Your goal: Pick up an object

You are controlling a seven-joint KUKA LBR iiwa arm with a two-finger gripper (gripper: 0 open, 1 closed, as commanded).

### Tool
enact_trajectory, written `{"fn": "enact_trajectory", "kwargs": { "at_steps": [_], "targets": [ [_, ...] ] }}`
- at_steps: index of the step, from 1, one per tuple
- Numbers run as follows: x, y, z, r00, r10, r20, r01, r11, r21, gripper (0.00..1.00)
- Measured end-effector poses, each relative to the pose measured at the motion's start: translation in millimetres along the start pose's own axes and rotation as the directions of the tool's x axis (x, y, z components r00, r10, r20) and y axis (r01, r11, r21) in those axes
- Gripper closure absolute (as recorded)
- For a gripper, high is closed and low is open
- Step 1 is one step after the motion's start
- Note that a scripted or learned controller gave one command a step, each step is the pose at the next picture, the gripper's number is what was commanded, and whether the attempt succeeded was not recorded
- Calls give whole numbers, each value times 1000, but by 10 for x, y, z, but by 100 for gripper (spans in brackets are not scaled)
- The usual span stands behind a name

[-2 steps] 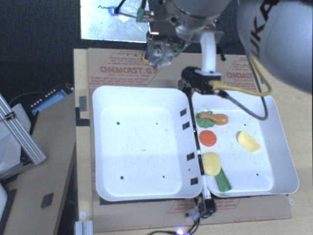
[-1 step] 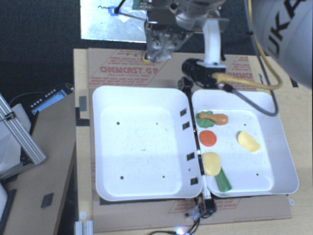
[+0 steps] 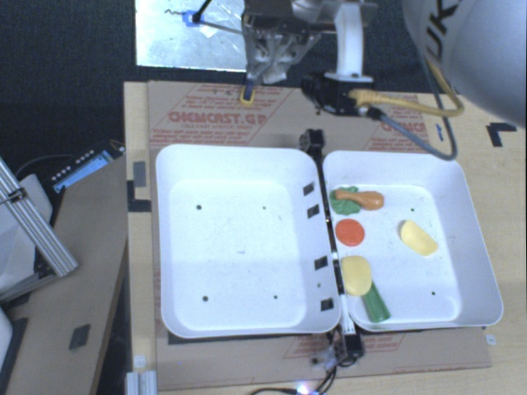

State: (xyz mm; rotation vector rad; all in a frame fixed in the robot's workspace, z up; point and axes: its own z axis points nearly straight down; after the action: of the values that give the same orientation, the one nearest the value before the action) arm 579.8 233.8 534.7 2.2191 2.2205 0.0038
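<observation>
orange carrot (image 3: 359,197), green leafy end, lying flat in right bin (image 3: 473,245).

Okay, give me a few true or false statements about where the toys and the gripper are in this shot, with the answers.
1. All the toys lie in the right bin. True.
2. The orange disc sits in the left bin. False: it lies in the right bin, near the divider.
3. The gripper hangs above the cardboard beyond the bins. True.
4. The yellow piece touches the carrot. False: they lie apart.
5. A green piece lies against the pale yellow round piece. True.
</observation>
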Motion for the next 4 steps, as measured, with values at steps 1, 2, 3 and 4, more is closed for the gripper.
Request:
{"fn": "enact_trajectory", "kwargs": {
  "at_steps": [1, 2, 3, 4],
  "targets": [
    [2, 252, -3, 1000, 0, 0, 0, 1000, 0, 100],
    [-1360, 505, -5, 1000, 13, 4, -13, 1000, 0, 100],
    [-1320, 900, 5, 1000, 0, 1, 0, 1000, 0, 100],
    [-1149, 884, -3, 1000, -4, -1, 4, 1000, 1, 100]
  ]
}}
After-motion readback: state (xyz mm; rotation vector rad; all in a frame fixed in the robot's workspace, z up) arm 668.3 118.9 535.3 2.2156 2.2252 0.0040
